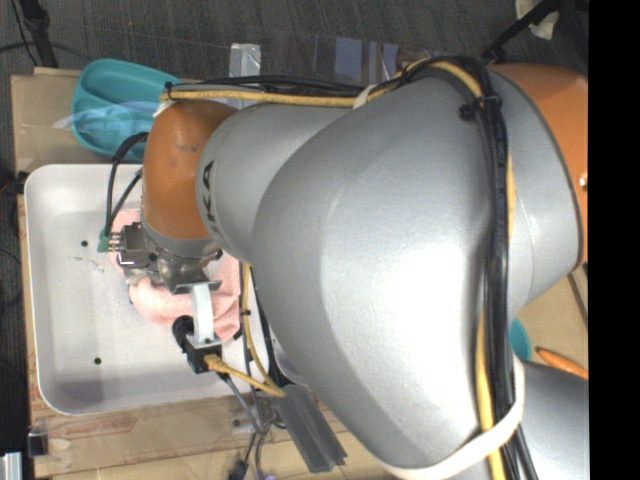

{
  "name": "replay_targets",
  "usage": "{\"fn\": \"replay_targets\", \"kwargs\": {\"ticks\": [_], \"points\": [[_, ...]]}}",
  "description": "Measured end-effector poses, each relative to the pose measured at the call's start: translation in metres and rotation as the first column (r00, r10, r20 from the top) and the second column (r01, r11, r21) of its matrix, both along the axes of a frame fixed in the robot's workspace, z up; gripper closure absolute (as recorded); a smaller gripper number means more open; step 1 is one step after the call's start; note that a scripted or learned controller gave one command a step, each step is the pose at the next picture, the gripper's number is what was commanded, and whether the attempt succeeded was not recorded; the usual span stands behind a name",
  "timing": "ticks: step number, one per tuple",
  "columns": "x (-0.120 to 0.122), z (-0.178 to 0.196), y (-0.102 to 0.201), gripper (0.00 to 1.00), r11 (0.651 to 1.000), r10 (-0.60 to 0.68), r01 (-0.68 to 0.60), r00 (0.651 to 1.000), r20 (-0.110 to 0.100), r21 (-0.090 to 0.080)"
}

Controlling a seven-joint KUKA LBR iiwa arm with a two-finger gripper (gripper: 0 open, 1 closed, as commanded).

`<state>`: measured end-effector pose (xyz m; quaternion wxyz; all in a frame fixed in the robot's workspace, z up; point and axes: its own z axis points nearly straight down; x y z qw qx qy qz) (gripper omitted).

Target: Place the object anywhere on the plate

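gripper (168,273) is sitting right over the pink plate (160,303) in the white bin (60,268), honestly can't tell its grip.

Single fixed overhead camera, angled down on the bench, set close above the grey arm (400,258), which covers most of the white bin (60,268).

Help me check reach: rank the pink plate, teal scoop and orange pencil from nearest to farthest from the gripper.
1. Pink plate: directly beneath the gripper, in the left bin.
2. Teal scoop: beyond the bin's top-left corner.
3. Orange pencil: far right edge.
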<state>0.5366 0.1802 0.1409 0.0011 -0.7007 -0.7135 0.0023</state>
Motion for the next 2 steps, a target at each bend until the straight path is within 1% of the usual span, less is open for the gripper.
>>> {"fn": "replay_targets", "kwargs": {"ticks": [1,2], "points": [[-0.018,0.051,-0.074,1.00,0.964,0.264,-0.264,0.964,0.001,0.003],[0.025,0.036,-0.049,1.00,0.991,0.133,-0.133,0.991,0.001,0.001]]}}
